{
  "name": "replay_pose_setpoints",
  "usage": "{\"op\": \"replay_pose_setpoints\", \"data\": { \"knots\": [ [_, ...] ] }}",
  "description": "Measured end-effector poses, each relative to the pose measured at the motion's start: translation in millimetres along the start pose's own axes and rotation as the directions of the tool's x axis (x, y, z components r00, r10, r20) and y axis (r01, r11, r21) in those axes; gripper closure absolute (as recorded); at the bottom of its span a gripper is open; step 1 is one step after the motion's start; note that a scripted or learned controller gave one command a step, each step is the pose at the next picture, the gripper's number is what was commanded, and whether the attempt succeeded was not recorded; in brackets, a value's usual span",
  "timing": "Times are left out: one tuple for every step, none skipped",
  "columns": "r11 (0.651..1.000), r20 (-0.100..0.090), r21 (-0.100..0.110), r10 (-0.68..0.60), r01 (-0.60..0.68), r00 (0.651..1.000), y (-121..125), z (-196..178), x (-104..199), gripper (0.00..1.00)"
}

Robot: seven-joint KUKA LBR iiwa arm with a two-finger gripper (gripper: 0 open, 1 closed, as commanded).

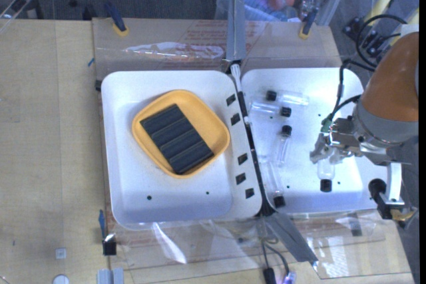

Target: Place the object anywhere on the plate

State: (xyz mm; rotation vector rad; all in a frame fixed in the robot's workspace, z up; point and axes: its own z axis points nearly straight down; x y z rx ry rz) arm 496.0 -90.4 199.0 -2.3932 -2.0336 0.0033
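**Dark ridged block on the yellow plate, gripper over the right bin**

In the left bin (126, 196), smooth white plastic, we see a rounded-square yellow plate (148, 118) near the middle. A dark, ribbed rectangular block (177, 138) lies flat on it, set diagonally. In the right bin (299, 199) we find several clear vials with black caps (286, 132) scattered about. Near that bin's right edge the metal gripper (327, 151) hangs low; we cannot tell how far it is open or whether it grasps anything.
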Motion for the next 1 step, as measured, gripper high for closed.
{"op": "replay_pose_setpoints", "data": {
  "knots": [
    [1.0,0.0,0.0,0.0,0.0,1.0,0.0,-0.1,0.0,0.0]
  ]
}}
